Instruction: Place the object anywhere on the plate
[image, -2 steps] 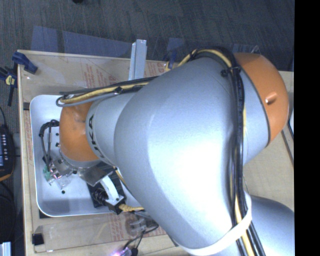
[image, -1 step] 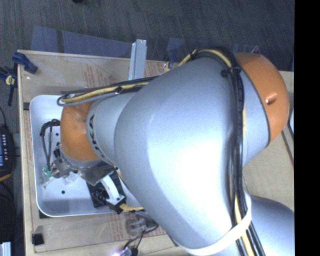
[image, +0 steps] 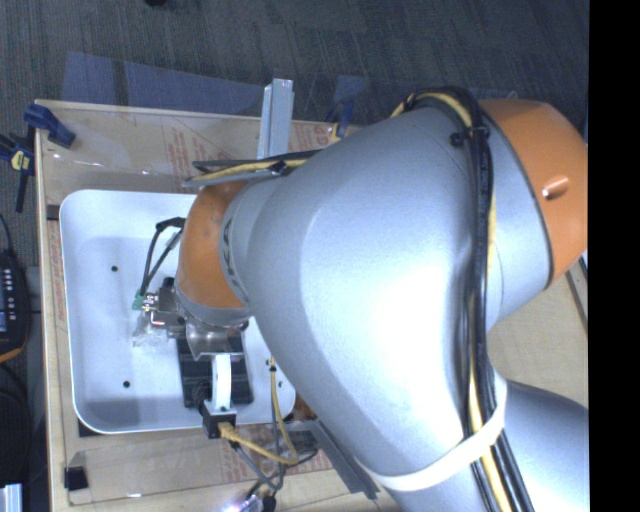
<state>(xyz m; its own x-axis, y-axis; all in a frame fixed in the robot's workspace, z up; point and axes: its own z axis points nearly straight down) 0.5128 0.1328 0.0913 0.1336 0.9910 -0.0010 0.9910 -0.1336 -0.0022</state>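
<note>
**Arm low over the left bin, grip unclear**

My arm (image: 400, 280) reaches in from the right and covers most of the worktop (image: 130, 470). Its grey shell fills the middle and the right of the view. The orange band (image: 205, 255) above my wrist sits over the left bin (image: 90, 300), near the bin's right half.

My end effector (image: 155, 318) hangs just below and to the left of that band, low over the white floor of the bin, about midway between its upper and lower walls. I cannot tell whether it is open or closed, and I cannot tell whether it holds anything. There is a small green spot on it and a pale, glassy glint beside it, too small to make out.

Two tiny dark specks (image: 115, 268) mark the bin floor, one above my end effector and one below it.

I cannot tell where the object or the plate lies, since my own arm hides that part of the worktop. A small brown-orange patch (image: 292, 408) peeks out under my arm by the bin's lower right corner. I cannot say what it is.

A blue clamp (image: 45, 122) grips the worktop's upper left corner, and a grey post (image: 278, 120) stands at its upper edge.
</note>
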